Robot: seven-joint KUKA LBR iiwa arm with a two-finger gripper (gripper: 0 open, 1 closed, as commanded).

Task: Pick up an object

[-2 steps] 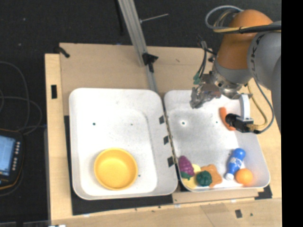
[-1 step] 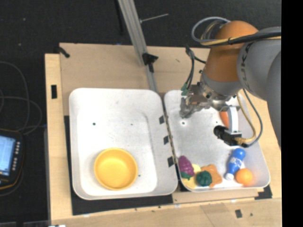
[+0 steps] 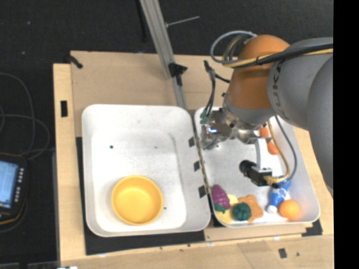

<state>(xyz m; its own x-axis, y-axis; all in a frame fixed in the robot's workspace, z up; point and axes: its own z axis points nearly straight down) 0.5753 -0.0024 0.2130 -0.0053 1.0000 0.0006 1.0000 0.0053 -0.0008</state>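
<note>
Toys beside gripper

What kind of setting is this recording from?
Probably a robotics lab bench for pick trials: two white bins on a board, a grey arm reaching in, toy items like a yellow bowl, and a handheld controller.

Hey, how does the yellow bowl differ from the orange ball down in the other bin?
The yellow bowl lies in the left bin, while the orange ball lies in the right bin. The bowl looks clearly bigger than the ball. The bowl is an open, hollow dish; the ball is a closed round shape. The bowl lies alone; the ball is crowded beside other small items. Both rest near their bin's near edge, away from the hand.
</note>
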